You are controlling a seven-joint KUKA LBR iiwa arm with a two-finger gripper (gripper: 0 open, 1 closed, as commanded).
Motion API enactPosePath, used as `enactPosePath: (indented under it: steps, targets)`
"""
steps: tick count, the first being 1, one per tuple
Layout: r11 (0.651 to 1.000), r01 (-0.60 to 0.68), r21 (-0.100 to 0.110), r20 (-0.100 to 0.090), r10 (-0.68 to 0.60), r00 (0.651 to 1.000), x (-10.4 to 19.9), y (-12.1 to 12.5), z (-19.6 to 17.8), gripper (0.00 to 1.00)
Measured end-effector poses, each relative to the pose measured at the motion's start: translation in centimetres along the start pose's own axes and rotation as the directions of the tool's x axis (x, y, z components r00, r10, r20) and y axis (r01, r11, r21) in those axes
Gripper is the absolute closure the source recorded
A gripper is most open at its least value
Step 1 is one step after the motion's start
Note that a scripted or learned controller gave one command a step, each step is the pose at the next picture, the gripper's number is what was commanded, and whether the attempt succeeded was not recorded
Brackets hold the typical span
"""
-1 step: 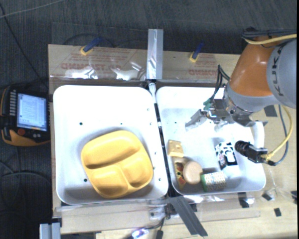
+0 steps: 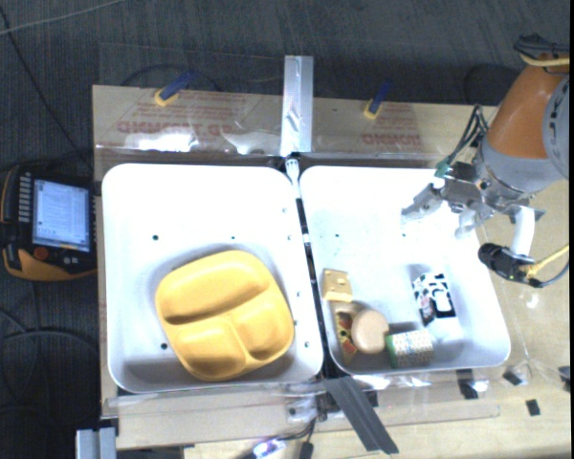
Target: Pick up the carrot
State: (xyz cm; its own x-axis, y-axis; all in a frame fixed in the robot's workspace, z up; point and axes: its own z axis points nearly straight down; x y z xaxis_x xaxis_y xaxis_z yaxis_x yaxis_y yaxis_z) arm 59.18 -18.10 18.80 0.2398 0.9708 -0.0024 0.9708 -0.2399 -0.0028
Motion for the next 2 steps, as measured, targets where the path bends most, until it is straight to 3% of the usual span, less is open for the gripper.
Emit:
enactPosePath:
  steps: [1,2]
  targets:
    - [0.966,-0.257,0.002,-0.001,0.257,0.966,4.8,-2.2,9.1,0.00]
    - [0.976,-0.216,-0.001,0.000,0.216,0.976,-1.4,1.1,3.0,0.00]
